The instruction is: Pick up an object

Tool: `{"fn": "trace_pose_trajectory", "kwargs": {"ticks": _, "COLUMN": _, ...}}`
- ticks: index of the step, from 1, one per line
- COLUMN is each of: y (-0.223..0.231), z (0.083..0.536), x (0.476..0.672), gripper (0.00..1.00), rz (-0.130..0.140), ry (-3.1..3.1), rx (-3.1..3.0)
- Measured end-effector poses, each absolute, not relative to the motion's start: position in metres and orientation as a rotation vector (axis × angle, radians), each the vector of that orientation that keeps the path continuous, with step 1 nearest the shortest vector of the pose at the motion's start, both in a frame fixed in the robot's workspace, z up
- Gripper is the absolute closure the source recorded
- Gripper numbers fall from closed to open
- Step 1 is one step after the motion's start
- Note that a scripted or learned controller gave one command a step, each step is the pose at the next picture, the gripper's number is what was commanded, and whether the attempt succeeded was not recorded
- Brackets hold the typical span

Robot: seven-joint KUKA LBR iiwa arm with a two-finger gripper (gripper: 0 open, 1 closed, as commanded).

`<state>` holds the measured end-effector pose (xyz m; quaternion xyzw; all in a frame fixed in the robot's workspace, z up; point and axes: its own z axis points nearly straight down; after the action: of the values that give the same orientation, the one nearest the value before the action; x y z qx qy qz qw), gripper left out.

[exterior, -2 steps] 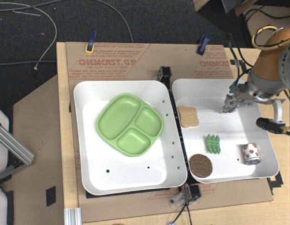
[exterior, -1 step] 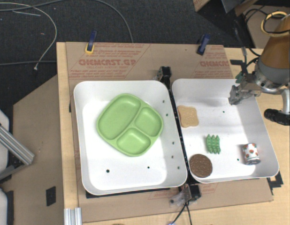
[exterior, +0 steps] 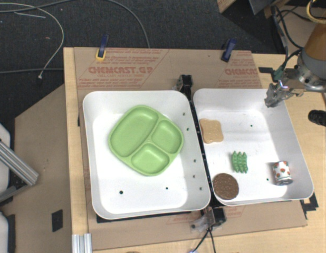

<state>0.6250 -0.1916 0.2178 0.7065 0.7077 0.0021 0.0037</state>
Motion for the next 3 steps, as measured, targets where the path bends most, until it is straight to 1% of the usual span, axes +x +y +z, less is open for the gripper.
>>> {"fn": "trace_pose_trajectory", "kwargs": {"ticks": 1, "y": -0.192, "z": 0.247, "x": 0.626, "gripper": 1.0, "rz": 0.005, "ry": 2.219, "rx": 2.215}}
{"fn": "trace_pose_trajectory", "kwargs": {"ticks": 2, "y": -0.135, "z": 0.25, "x": 0.606, "gripper": 1.0, "rz": 0.002, "ry": 2.23, "rx": 2.218}}
{"fn": "trace_pose_trajectory", "kwargs": {"ticks": 3, "y": -0.091, "z": 0.245, "x": 0.588, "gripper": 1.0, "rz": -0.001, "ry": 2.228, "rx": 2.22}}
